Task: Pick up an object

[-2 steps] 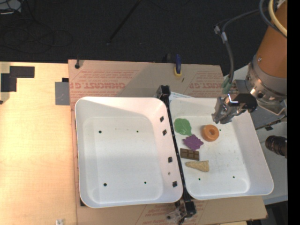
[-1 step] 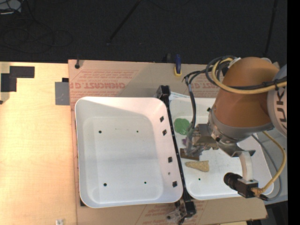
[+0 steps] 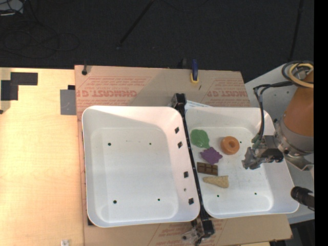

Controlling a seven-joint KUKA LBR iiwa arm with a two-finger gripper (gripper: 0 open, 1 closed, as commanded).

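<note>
The right bin [image 3: 266, 201] holds several small objects near its left side: a green lump [image 3: 200, 137], a purple piece [image 3: 210, 155], a brown chocolate-like bar [image 3: 207, 168], a tan wedge [image 3: 217, 181] and an orange ring [image 3: 230, 145]. My gripper [image 3: 252, 161] hangs over the right half of this bin, right of the orange ring and apart from it. Nothing shows between its fingers.
The left bin [image 3: 92, 188] stands beside the right one, with a black divider strip [image 3: 187, 163] and clips between them. Both rest on cardboard [image 3: 128, 88] over a wooden bench. The orange-banded arm [image 3: 300, 111] enters from the right.
</note>
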